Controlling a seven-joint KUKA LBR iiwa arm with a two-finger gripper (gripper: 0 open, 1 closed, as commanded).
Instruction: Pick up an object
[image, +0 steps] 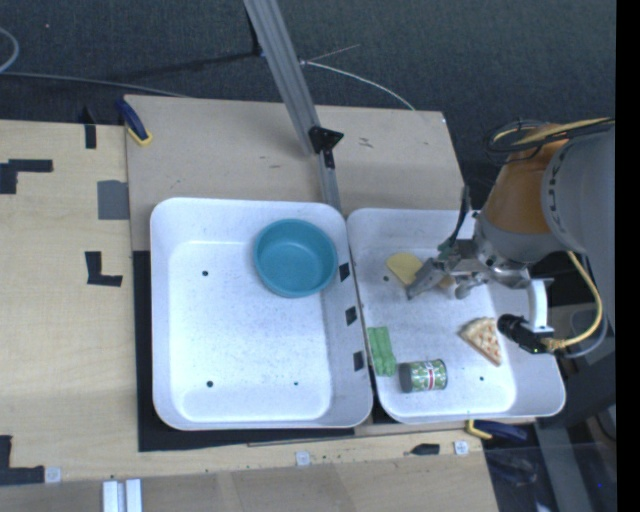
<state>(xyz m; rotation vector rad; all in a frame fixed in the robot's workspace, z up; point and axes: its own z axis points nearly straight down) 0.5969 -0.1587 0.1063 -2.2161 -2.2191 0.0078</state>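
My gripper (436, 282) hangs low over the right bin (530, 400), its fingers spread open and empty, the left fingertip just beside a yellow cheese wedge (402, 266). A pizza slice (484, 341) lies to the lower right of the gripper. A small can with a green and red label (423, 376) lies on its side near the bin's front. Left of the can lies a flat green packet (381, 350). A blue bowl (294, 257) sits at the back of the left bin (200, 330).
A slanted metal pole (296, 95) rises behind the bins and meets the bench between them. The arm's grey body and orange band (520, 195) stand over the right bin's far right edge, with cables (585, 330) trailing at the right.
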